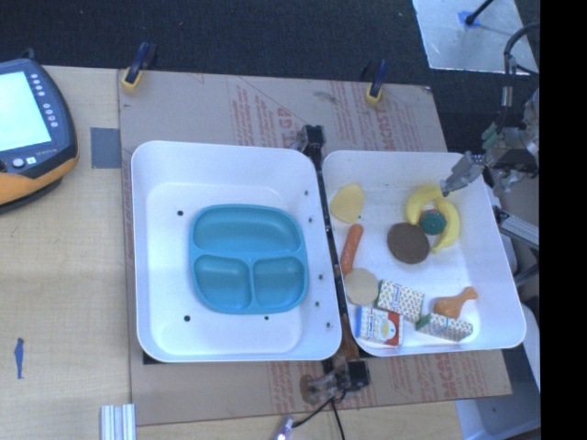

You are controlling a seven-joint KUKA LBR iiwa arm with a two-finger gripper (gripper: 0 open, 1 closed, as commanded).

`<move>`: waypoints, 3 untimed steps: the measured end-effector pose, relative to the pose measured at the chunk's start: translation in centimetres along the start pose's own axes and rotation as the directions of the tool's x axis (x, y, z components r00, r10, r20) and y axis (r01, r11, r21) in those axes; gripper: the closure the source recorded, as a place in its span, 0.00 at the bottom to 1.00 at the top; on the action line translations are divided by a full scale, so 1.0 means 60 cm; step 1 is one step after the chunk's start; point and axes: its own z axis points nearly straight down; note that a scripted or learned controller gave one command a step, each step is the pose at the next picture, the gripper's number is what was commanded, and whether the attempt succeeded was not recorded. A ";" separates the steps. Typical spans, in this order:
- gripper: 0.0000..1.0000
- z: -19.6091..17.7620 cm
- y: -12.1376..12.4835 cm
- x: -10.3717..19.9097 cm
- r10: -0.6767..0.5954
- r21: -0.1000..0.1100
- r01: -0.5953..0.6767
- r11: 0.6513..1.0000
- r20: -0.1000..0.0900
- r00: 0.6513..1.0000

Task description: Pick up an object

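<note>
The right bin [500, 273] holds several toy foods: a yellow banana [448, 230] with a teal ball [433, 220] against it, a brown disc [408, 243], a pale yellow round piece [348, 203], an orange carrot [351, 247], a tan round piece [361, 286], an orange drumstick shape [454, 302] and some small printed packs [401, 298]. My gripper [456, 179] reaches in from the right over the bin's upper right part, just above and right of the banana's top end. Nothing is visibly held.
The left bin [165, 181] bears a blue divided plate [249, 257]. A teach pendant [27, 122] lies at the bench's far left. Blue and yellow clamps [136, 67] [374, 81] sit on the board's back edge. Cables hang at the right.
</note>
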 end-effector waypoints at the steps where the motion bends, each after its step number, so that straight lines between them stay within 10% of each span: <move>1: 0.00 0.282 0.054 -0.021 0.000 -0.002 0.000 1.000 -0.002 1.000; 2: 0.00 0.301 0.126 0.017 0.001 0.000 -0.001 1.000 -0.002 1.000; 3: 1.00 0.289 0.123 0.016 0.000 0.011 0.000 1.000 -0.005 1.000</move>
